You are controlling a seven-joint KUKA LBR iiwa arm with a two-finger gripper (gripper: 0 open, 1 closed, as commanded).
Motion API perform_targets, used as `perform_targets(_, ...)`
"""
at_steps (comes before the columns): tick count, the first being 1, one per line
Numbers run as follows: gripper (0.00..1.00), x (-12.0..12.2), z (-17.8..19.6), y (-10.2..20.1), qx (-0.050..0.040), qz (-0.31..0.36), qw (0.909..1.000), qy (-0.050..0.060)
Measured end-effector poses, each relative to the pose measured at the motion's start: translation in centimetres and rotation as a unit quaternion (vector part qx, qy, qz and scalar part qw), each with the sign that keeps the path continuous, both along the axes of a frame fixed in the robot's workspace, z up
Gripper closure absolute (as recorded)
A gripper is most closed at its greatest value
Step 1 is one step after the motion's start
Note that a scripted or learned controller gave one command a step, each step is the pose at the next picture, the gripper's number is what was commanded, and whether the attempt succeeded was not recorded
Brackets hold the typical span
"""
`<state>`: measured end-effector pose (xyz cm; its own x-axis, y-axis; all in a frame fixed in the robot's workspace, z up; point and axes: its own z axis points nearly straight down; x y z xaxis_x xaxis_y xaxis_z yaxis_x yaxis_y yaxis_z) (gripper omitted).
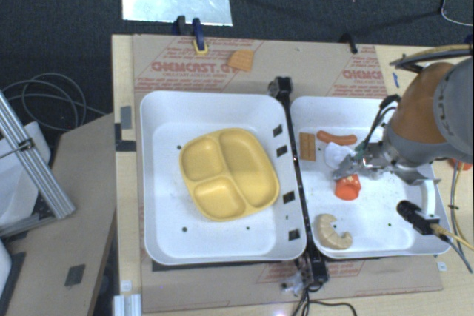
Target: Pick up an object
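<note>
tool (348,172) sits low in the right bin (385,237), touching the orange thing (348,189); can't tell its state; hotdog (337,138), croissant (332,230) close by

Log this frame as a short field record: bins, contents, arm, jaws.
left bin: yellow divided plate
right bin: hot dog, cracker, orange-red item, croissant, white item
outside bins: tan piece on the board
arm: enters from the right, over the right bin
gripper: low beside the orange-red item; jaws state unclear
</note>
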<state>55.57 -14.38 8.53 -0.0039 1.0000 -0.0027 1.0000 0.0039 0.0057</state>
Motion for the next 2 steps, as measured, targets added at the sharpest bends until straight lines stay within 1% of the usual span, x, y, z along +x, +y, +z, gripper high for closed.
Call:
perform_targets(1,0.0,-5.2,-0.2,3.6,0.0027,-0.001,1.0,0.005)
perform_targets(2,0.0,-6.4,20.9,10.5,0.0024,0.004,1.0,-0.007)
